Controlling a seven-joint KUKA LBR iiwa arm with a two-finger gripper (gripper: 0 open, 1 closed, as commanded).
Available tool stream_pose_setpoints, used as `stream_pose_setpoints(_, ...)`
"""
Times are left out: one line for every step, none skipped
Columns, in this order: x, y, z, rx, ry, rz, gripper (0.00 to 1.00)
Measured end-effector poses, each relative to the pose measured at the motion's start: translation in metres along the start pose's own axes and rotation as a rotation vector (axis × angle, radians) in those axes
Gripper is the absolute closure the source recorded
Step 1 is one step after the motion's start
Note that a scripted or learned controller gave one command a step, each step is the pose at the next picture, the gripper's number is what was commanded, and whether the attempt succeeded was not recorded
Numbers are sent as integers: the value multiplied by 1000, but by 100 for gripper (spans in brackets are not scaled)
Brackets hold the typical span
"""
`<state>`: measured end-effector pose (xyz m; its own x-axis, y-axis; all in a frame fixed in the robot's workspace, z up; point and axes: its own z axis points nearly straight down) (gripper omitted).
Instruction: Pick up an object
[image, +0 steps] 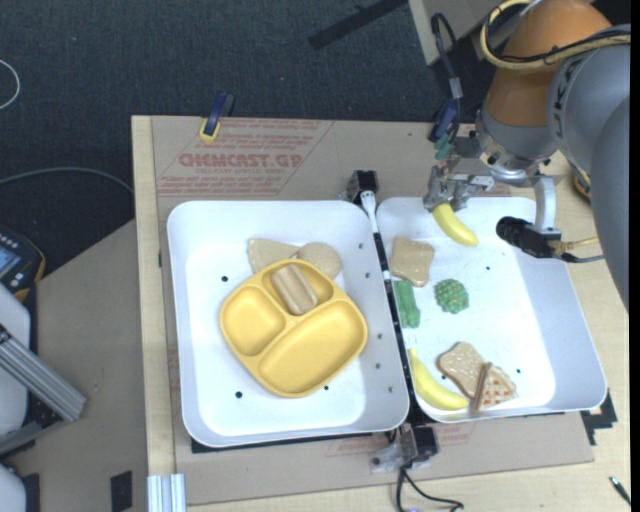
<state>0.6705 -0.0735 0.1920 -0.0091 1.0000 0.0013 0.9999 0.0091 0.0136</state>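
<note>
A dark carpeted floor (200, 60) surrounds the bench, with thin cables trailing across it at the far left. The bench top is a tan board (250, 150) printed with faded red lettering, and a blue and yellow clamp (214, 118) grips its far edge.

The left bin (190, 330) is shallow, glossy white plastic with rounded corners. In it sits a yellow divided plate (300, 345), smooth and matte, with three compartments; a tan, ridged bread-like piece (294, 287) lies in the upper small compartment. Two pale flat pieces (290, 256), one angular and one round, lie just behind the plate, touching its rim.

A black clip (362, 184) sits at the far end of the seam where the two bins meet.

The right bin (560, 330) holds a beige toast-shaped slice (412, 260), a slim green pod-like piece (406, 303) beside the dividing wall, a knobbly green broccoli head (451, 295), a yellow banana (432, 385) at the near edge, and brown-crusted sandwich pieces (474, 374) touching it.

At the bin's far end a second, smaller banana (455, 225) hangs tilted, its upper tip pinched between the metal fingers of the gripper (447, 200), which are closed on it. The grey arm (590, 90) with its orange band rises to the upper right.
</note>
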Motion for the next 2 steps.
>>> stream_pose_setpoints(-17, -22, -47, 7, -4, 10, 100)
stream_pose_setpoints(14, -41, -20, 19, 1, 6, 100)
